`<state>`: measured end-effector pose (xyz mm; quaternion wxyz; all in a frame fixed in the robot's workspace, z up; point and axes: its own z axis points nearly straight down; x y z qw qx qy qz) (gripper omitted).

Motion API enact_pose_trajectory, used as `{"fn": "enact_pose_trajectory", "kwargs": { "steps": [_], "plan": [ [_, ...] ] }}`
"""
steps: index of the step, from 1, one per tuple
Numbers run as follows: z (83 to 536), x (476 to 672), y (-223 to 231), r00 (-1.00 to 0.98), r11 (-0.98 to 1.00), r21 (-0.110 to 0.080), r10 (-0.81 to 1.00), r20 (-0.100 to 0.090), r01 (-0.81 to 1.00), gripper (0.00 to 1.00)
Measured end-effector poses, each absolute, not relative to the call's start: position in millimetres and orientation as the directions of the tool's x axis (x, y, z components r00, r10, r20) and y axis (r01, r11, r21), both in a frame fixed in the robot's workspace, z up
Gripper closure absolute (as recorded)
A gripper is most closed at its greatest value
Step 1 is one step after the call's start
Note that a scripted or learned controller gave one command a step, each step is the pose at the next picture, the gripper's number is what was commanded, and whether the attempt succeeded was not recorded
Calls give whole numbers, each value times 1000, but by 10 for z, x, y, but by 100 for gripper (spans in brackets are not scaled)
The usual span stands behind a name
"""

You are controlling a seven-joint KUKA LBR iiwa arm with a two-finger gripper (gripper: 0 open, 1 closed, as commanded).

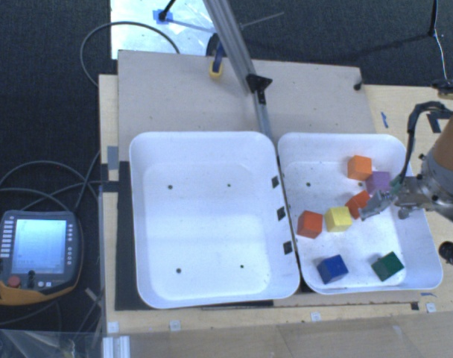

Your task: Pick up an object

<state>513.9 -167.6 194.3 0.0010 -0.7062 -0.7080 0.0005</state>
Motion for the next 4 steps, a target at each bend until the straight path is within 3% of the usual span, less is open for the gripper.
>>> {"fn": "enact_pose_trajectory", "kwargs": {
  "steps": [2,3,4],
  "plan": [
    [879,5121,-1599,-2,2,-3,1000,1,1000,0],
    [1013,5141,-1605,-4,4,4,1000,0,1000,100],
    [1469,5095,-1601,-3,4,6,1000,-2,1000,100]
  ]
}}
